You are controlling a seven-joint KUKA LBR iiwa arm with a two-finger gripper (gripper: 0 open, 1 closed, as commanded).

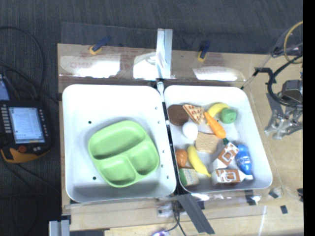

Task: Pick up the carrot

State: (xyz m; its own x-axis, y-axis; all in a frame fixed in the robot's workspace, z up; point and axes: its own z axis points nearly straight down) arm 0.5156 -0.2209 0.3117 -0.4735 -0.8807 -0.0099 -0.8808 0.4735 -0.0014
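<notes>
The carrot is an orange cone lying at a slant in the upper middle of the right bin. It rests between a white egg on its left and a green apple at its upper right, with a bread slice just below it. My gripper hangs outside the right bin, past its right wall and well to the right of the carrot, over the bench. Nothing shows in it.
The right bin also holds a banana, a waffle wedge, a brown round piece, small cartons and a blue bottle. A green divided plate lies in the left bin. A teach pendant sits far left.
</notes>
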